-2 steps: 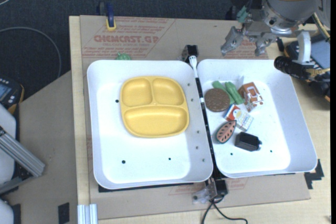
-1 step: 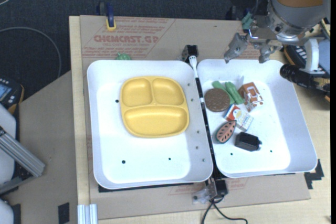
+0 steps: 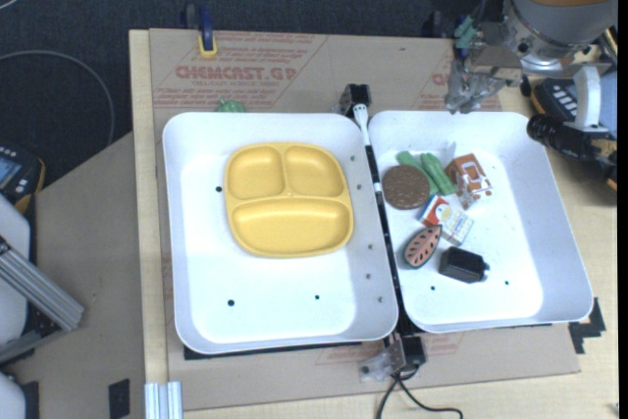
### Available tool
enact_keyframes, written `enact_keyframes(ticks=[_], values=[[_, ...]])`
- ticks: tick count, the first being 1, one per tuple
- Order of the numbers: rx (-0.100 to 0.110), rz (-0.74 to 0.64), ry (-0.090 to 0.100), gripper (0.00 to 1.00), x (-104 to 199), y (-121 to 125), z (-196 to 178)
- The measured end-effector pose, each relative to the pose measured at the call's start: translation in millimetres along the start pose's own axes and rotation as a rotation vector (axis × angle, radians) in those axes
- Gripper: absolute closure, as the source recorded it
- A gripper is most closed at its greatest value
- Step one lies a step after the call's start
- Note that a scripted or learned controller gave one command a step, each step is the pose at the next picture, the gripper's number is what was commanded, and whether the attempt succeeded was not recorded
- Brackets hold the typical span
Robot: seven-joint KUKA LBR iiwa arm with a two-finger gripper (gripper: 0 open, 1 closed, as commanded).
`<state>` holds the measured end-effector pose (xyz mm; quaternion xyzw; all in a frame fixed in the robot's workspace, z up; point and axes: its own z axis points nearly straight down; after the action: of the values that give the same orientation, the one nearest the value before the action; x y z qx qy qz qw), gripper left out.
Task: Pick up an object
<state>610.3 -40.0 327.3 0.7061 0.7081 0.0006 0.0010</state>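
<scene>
The gripper (image 3: 469, 98) hangs above the far rim of the right bin (image 3: 549, 240), with nothing visible between its fingers – whether they are spread or pressed together cannot be told at this size. Below it, in the right bin, lies a loose cluster: a brown round disc (image 3: 405, 186), a green piece (image 3: 425, 166), an orange-and-white packet (image 3: 469, 178), a small carton (image 3: 444, 217), a brown oval piece (image 3: 422, 247) and a black block (image 3: 461, 265). The left bin (image 3: 196, 270) holds a yellow divided tray (image 3: 288, 199) – both bins sit on the worktop (image 3: 157, 93)
</scene>
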Motion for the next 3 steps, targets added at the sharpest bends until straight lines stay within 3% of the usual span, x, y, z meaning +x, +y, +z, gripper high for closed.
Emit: enact_keyframes(ticks=[1, 3], values=[[-0.007, 0.009, -0.003, 1.0, -53, -46, -80], [-0.008, 0.008, -0.004, 1.0, -137, -133, -194]])
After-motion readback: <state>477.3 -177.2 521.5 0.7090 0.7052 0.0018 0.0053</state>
